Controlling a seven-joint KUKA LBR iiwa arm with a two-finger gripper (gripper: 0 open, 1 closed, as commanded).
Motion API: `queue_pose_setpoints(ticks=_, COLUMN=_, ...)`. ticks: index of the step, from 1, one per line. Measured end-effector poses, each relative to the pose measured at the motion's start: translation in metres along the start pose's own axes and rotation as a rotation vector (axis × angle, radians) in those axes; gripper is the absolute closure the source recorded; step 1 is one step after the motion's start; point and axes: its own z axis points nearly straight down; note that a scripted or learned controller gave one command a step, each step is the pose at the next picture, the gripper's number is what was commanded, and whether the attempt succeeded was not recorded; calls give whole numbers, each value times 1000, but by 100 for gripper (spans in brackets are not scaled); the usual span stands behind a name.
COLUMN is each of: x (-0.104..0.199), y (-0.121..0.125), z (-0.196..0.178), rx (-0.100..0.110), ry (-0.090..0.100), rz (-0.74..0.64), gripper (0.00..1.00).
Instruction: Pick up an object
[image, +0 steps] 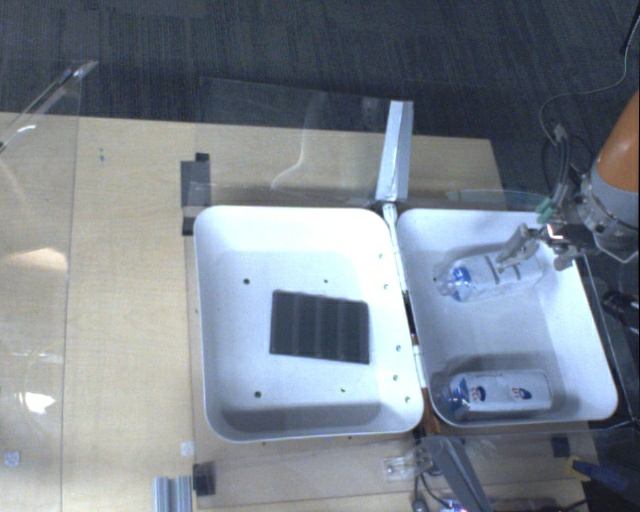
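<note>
Pale wooden bench (110, 300) against dark carpet, two shallow white bins side by side on it. Count: two bins, two clear plastic bottles, one dark ribbed mat, one arm.

Left bin (220, 240): holds the one dark ribbed mat (320, 326), lying flat near the bin's middle, four raised strips visible. Small holes dot the bin floor around it.

Right bin (590, 330): both bottles in here. First bottle (480, 278) lies on its side in the upper half, blue cap end toward the divider, body crumpled and transparent. Second bottle (497, 392) lies on its side along the near wall, blue cap to the left, label with print facing up. The two bottles are well apart, bare bin floor between them.

Arm (620, 165) enters from the right, orange band at the frame edge. Gripper (522, 252) reaches down at a slant to the right end of the upper bottle, at or just over it. How wide the tool stands, and whether it has any hold on that bottle, cannot be told; metal and clear plastic blur together there.

A metal upright (395, 150) stands behind the join of the bins.
</note>
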Motion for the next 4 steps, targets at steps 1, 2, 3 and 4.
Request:
queue_pose_setpoints(ticks=1, x=30, y=67, z=93, rx=0, ry=0, rz=15, gripper=0)
queue_pose_setpoints(ticks=2, x=20, y=64, z=140, rx=-3, ry=0, rz=-64, gripper=0)
queue_pose_setpoints(ticks=3, x=-11, y=15, z=168, rx=-6, ry=-2, rz=-192, gripper=0)
queue_pose_setpoints(ticks=4, x=-9, y=18, z=155, rx=-14, ry=-1, rz=-194, gripper=100)
